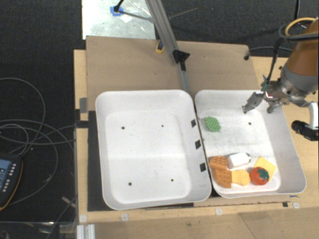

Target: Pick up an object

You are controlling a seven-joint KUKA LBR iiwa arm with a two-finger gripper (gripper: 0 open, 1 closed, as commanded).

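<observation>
My gripper (260, 105) hangs over the far right corner of the right bin (281, 133), its two fingers spread apart with nothing between them. A green knobbly object (213, 124) lies alone near the bin's left wall. Along the near edge sit a waffle-like orange piece (221, 171), a white block (239, 160), a yellow wedge (265, 164), an orange-yellow piece (241, 178) and a red tomato-like toy (259, 176). The gripper is well away from all of them.
The left bin (144, 148) lies beside the right one, joined by black clips (198, 144). A grey pole (164, 24) slants over the bench at the back. Cables (30, 128) lie on the floor to the left.
</observation>
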